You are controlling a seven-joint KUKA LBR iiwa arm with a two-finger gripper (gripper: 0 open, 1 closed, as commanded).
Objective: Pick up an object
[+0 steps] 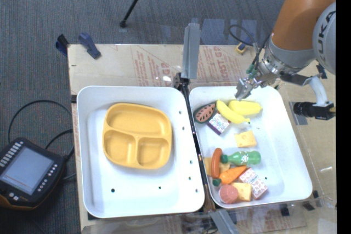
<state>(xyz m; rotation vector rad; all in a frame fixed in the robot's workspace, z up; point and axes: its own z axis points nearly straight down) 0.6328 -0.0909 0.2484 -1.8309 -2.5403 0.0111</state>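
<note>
The right bin [290, 134] holds several toy foods. A yellow banana [228, 113] and a yellow oblong piece [245, 107] lie at its far end, beside a watermelon slice [204, 112] and a small purple box [219, 124]. Further forward are a cheese wedge [246, 140], a green bottle [242, 158], a sausage [216, 161], a carrot [233, 174], a red-and-white box [254, 182] and a ham slice [228, 194]. My gripper [246, 89] hangs over the bin's far edge, just above the yellow oblong piece. Nothing shows held in it.
The left bin [93, 172] carries a yellow divided plate [137, 136]. A grey upright post [191, 52] stands behind the gap between the bins. A teach pendant [24, 170] lies on the floor at the left. Cables hang near the arm's wrist.
</note>
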